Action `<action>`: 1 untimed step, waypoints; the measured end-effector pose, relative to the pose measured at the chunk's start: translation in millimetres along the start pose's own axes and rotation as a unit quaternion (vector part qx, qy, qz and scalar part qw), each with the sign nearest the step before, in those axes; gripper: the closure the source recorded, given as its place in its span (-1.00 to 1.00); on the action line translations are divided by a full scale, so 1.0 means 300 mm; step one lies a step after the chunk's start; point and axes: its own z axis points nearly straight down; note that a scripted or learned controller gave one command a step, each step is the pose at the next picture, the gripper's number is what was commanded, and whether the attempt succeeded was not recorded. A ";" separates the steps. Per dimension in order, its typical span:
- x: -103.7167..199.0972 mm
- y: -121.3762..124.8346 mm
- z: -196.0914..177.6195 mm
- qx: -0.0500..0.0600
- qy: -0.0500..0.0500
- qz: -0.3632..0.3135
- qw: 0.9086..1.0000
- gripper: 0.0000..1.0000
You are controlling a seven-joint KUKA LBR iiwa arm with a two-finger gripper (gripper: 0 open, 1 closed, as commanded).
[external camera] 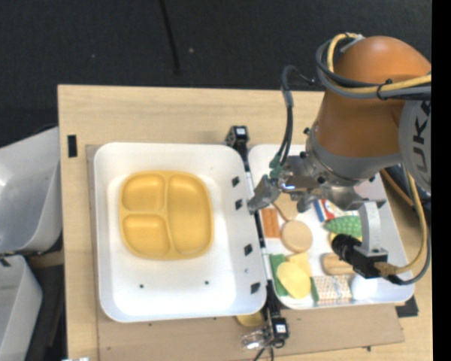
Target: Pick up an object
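- I cannot tell the state of the gripper; the arm hides much of the right bin.
- Below the gripper lie a round tan disc and a yellow lemon-like piece.

Light wooden bench, seen from above at a slant. Carried two shallow white bins side by side, touching along the middle: left bin and right bin. Small black clips sat at the seam, far end and near end.

Fixed overhead camera, slanted down on bins
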 end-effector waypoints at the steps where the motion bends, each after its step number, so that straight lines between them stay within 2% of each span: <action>1: -0.021 0.001 -0.025 0.002 -0.002 0.004 1.000 1.00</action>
